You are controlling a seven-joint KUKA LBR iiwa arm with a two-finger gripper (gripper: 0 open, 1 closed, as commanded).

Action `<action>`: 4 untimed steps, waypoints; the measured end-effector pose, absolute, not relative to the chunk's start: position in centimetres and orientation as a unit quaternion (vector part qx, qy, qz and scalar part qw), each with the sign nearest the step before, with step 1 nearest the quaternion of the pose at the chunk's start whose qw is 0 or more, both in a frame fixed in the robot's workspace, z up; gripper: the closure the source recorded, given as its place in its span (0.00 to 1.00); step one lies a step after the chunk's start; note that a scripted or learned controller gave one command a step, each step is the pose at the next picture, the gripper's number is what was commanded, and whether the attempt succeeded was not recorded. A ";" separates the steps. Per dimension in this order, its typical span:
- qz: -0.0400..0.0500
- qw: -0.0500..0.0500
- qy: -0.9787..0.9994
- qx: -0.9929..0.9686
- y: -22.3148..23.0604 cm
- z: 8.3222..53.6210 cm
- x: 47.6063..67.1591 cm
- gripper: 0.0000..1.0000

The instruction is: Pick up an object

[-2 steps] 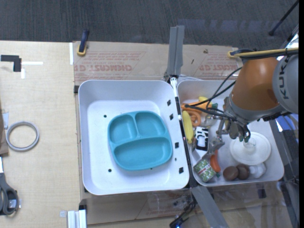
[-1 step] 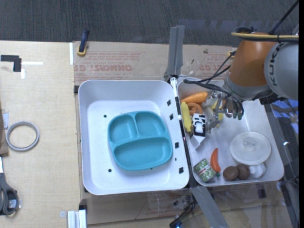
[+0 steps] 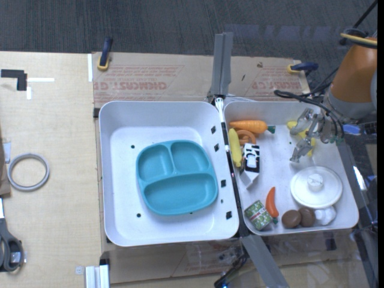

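Note:
My gripper (image 3: 303,141) hangs over the back right part of the right bin (image 3: 348,221), below the arm's orange band (image 3: 355,71). A small yellow thing (image 3: 293,125) shows right beside the gripper; whether it is held is unclear. In the same bin lie a carrot (image 3: 249,125), a banana (image 3: 234,147), an orange ring (image 3: 245,138), a black-and-white pack (image 3: 252,158), a red chili (image 3: 272,201), a green packet (image 3: 258,215), a white round lid (image 3: 316,186) and two brown balls (image 3: 299,218).
The left bin (image 3: 114,161) holds a blue divided plate (image 3: 177,177). A grey divider post (image 3: 222,65) rises between the bins at the back. A tape ring (image 3: 26,171) and scissors (image 3: 9,251) lie on the bench at left.

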State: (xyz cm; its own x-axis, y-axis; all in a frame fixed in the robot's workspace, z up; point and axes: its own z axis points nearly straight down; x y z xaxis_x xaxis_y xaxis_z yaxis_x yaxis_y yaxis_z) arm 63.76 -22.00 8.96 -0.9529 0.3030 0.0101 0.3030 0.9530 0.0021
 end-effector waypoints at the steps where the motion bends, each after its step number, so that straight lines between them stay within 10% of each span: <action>1: 0.000 -0.001 -0.988 -0.152 -22.0 9.9 64.0 1.00; 2: 0.000 -0.001 -0.979 -0.205 -17.2 19.8 61.9 1.00; 3: 0.000 0.000 -0.995 -0.103 -13.9 9.0 57.6 1.00; 4: 0.000 0.000 -0.995 -0.103 -13.9 9.0 57.6 0.00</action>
